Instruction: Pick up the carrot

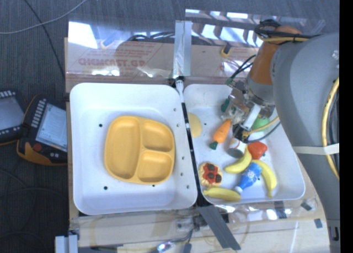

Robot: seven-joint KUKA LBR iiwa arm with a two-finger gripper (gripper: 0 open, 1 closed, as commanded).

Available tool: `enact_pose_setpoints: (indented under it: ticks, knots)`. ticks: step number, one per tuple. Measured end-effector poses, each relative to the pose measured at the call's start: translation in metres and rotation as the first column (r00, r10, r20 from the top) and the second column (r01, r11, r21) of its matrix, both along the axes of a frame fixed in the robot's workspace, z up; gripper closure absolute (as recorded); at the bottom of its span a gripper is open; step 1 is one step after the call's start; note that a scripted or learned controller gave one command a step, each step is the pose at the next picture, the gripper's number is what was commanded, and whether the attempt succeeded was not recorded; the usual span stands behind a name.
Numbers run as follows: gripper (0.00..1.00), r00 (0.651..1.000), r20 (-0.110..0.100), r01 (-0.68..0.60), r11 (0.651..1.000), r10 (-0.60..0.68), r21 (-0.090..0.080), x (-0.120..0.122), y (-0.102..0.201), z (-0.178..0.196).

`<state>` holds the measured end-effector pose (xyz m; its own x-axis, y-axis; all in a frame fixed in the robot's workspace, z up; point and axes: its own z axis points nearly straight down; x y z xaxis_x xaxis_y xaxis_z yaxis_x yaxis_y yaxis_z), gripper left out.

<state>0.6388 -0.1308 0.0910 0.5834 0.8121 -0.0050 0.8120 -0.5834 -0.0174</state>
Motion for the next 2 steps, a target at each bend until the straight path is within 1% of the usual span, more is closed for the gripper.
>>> enact_pose_setpoints:
  ticks: [1,2]
  knots:
    - [1.0,0.968,0.032,-0.247,0.969,0.247,-0.016,-0.023,-0.014,0.0]
    - [1.0,0.954,-0.017,-0.299,0.954,0.3,0.01,0.002,-0.017,-0.003]
